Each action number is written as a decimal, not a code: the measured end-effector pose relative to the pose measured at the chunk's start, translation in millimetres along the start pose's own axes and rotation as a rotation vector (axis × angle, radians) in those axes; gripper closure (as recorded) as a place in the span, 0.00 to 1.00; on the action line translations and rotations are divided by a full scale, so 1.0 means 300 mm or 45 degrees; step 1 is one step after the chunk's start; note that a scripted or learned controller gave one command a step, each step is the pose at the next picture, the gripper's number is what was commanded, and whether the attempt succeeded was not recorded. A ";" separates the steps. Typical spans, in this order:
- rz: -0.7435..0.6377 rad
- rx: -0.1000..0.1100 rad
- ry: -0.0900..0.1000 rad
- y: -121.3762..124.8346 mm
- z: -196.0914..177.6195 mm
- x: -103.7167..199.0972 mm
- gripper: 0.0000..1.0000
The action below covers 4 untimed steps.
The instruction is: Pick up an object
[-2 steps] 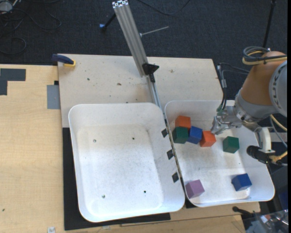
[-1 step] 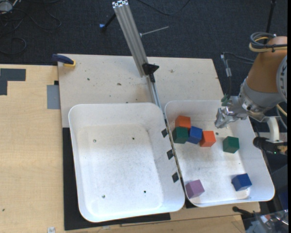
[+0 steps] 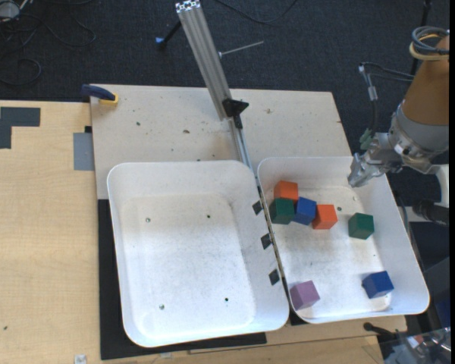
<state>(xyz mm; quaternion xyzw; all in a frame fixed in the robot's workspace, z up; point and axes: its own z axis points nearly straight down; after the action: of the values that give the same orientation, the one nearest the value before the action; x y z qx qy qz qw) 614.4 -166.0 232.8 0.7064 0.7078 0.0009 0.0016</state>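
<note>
The right bin (image 3: pixel 409 268) holds several small cubes. An orange cube (image 3: pixel 286 190), a dark green cube (image 3: pixel 282 211), a blue cube (image 3: pixel 305 210) and a second orange cube (image 3: pixel 325 217) cluster near its upper left. A green cube (image 3: pixel 360 225) lies alone to their right. Near the front lie a blue cube (image 3: pixel 378 283) and a purple cube (image 3: pixel 304 294). My gripper (image 3: pixel 359 174) hangs over the bin's upper right part, above and apart from the green cube, with nothing visible between its fingers.
The left bin (image 3: pixel 129 279) lies beside the right one, with black clips (image 3: pixel 265 241) along the shared edge. A slanted aluminium bar (image 3: pixel 206 55) rises behind the bins. A blue-and-yellow clamp (image 3: pixel 100 93) sits at the bench's back left corner.
</note>
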 end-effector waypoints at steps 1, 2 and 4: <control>-0.002 -0.001 0.000 0.003 -0.177 -0.004 1.00; -0.002 0.010 0.004 -0.004 -0.130 0.138 1.00; -0.002 0.012 0.004 -0.091 -0.025 0.475 1.00</control>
<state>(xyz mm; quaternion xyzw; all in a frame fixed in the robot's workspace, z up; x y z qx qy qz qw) 586.7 -23.4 239.9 0.7059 0.7084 -0.0012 -0.0029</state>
